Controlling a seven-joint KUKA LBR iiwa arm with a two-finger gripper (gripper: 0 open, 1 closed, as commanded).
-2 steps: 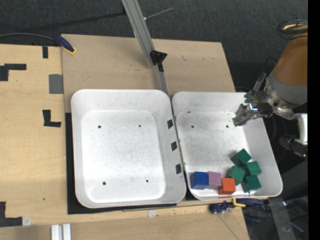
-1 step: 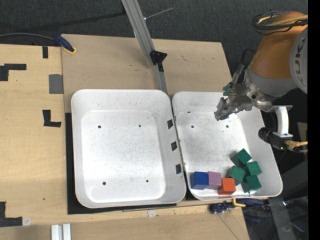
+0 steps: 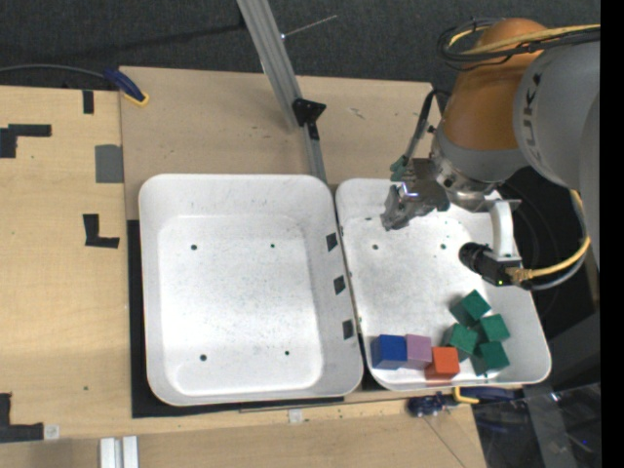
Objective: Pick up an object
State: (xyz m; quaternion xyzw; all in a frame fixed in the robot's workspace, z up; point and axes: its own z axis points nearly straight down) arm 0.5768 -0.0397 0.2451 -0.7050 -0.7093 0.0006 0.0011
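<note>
gripper (image 3: 398,213): over right bin's (image 3: 409,261) far edge, can't tell how it's set, nothing seen in it
blocks (image 3: 444,344): bunched in the near-right corner, well apart from it
tip: go for blue block (image 3: 390,349), it's got room on its left

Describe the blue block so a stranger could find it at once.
Look at the right-hand bin of the two white bins, then at its near edge, where blocks sit in a row. The blue block is at the left end of that row, next to a pale purple block, and is the only blue one.
</note>
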